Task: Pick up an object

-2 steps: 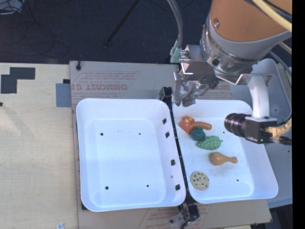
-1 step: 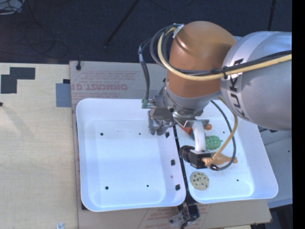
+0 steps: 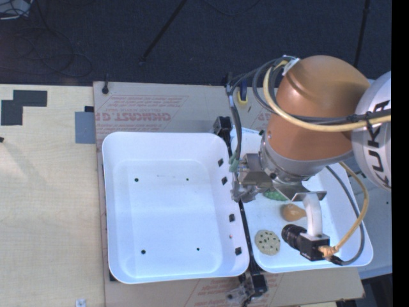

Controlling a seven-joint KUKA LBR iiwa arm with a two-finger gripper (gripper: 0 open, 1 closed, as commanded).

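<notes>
1. Two shallow white plastic bins are seen side by side on a cardboard-lined bench; the left bin [image 3: 121, 165] has only a bare floor marked with small dark dots, while the right bin [image 3: 358, 251] carries the objects.
2. The grey arm with its orange band [image 3: 313, 110] is seen reaching over the right bin from the right, and much of that bin is covered by its bulk.
3. The gripper [image 3: 246, 187] is placed low, just beside the wall dividing the bins; whether it is wide, narrow or holding anything cannot be told, since it is hidden under the wrist.
4. The candidate objects are found in the right bin: a round beige perforated disc [image 3: 267, 242] near the front, a small tan rounded lump [image 3: 291, 212] behind it, and a green piece [image 3: 276, 196] partly hidden beneath the wrist.
5. The lowered pose near the green piece is judged to be a descent toward a grasp; no object is seen lifted.
</notes>
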